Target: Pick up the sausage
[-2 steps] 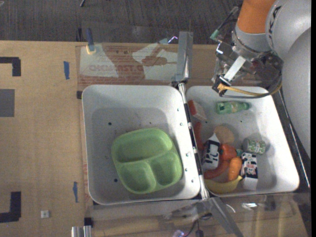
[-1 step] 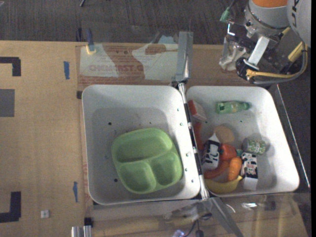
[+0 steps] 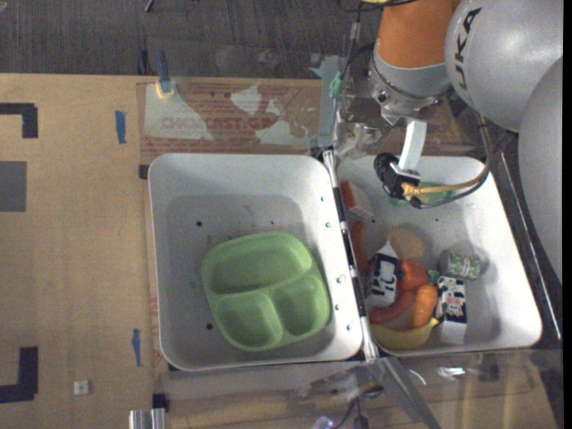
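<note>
The gripper (image 3: 365,134) hangs over the back left corner of the right bin (image 3: 500,239) — whether it is wide or narrow I cannot tell. The sausage (image 3: 357,242) (the reddish-brown piece, I take it) lies toward the camera from it, just beside the bin's left wall, long axis along that wall — slim, rounded, smooth, probably slippery plastic

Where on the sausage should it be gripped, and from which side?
Probably the sausage at its upper half, from straight above, closing across its narrow width. It lies flat and lengthwise against the right bin's left wall, so a sideways approach looks blocked, and a carton crowds its lower end. The wall leaves little room on that side.
</note>
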